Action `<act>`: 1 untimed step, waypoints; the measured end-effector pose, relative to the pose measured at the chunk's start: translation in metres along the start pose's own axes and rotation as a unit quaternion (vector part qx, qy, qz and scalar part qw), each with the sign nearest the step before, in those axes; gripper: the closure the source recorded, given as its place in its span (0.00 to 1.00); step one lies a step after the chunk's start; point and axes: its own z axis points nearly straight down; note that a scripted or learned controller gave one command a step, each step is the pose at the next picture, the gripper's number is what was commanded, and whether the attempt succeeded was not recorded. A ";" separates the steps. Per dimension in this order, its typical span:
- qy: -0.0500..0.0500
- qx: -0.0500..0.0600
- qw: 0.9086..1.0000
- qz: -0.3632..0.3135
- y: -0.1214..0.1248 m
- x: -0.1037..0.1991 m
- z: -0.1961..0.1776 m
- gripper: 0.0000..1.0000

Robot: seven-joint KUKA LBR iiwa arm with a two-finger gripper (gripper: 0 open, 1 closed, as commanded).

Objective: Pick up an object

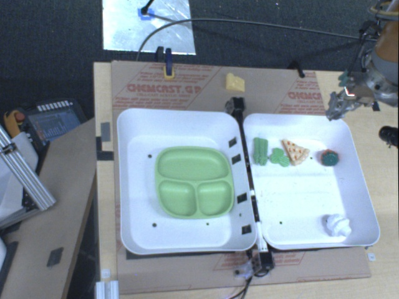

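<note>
Left bin [134, 167] holds a green divided plate [193, 181], three compartments, upright, roughly centred. Yellow block [235, 82] lies on the cardboard sheet [187, 89] at the plate's 1 o'clock, outside the bins. Blue-yellow clamp [167, 63] at cardboard's 12 o'clock edge. Foil sheet [147, 16] beyond it. Pendant [55, 120] at 9 o'clock.

Small toys [293, 151] across right bin [299, 195].

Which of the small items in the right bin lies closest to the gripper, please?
The round teal-and-brown piece, at the right end of the upper row, directly below the gripper; the others lie farther left or lower.
</note>
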 end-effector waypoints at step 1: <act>0.001 0.004 1.000 -0.001 -0.028 0.047 0.000 1.00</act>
